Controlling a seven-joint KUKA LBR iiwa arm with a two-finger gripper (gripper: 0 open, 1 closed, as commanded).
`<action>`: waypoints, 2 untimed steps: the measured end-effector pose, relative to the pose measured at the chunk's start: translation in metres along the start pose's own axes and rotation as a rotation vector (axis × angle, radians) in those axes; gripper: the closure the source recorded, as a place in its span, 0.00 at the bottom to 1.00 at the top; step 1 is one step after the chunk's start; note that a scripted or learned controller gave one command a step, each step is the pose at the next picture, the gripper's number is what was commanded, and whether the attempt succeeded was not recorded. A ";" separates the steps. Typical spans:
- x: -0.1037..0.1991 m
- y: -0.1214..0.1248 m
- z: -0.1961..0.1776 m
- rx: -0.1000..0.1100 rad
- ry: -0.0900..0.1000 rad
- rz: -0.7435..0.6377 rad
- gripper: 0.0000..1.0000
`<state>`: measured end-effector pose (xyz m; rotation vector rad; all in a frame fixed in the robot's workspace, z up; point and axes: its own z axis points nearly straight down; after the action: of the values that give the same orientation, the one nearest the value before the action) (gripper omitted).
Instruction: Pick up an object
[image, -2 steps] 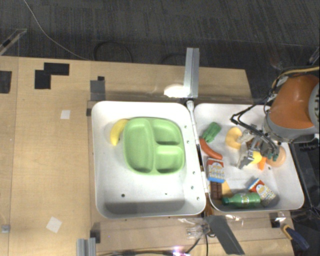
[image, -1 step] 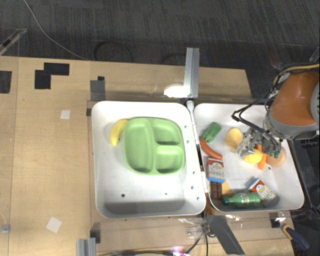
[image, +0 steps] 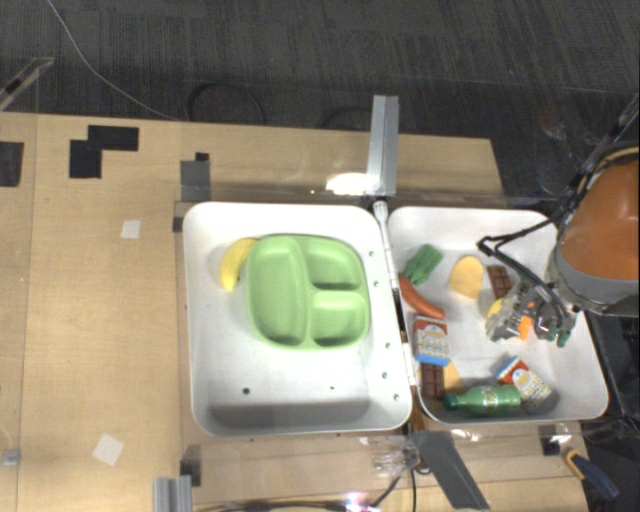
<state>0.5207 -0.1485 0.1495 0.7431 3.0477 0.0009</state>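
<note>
The hand (image: 528, 320) is hanging low over the right bin (image: 596, 395), at its right side, with the arm (image: 600, 240) coming in above it. Whether it is released or clenched I cannot tell; the view is too cluttered there with cables and small parts. Something yellow and orange is showing at its tip, but I cannot say whether that is an object in its grip or merely lying under it.

The pickable things are lying in the right bin: a green piece (image: 423, 264) and a yellow lump (image: 466, 277) near the top, a sausage (image: 420, 297) along the left wall, a blue carton (image: 432, 341) below it, a green bottle (image: 486, 401) lying flat at the bottom, and a small packet (image: 525, 381) just beside the bottle's right end. The left bin (image: 215, 400) is holding a green tray (image: 305, 290) with a banana (image: 234, 263) touching its left edge.

Judging by position, the arm is working at a grasp in the open patch of the right bin. To do it well, it should be coming straight down, centring on one item, and keeping clear of the packet and the bin wall. It should be closing fully before lifting, then rising slowly so a weak grip is showing early.
</note>
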 end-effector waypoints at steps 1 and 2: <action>-0.071 -0.015 -0.095 0.000 -0.006 -0.407 1.00; -0.041 0.064 -0.082 -0.003 0.000 -0.437 1.00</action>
<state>0.5859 -0.1101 0.2322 0.0651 3.1354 0.0039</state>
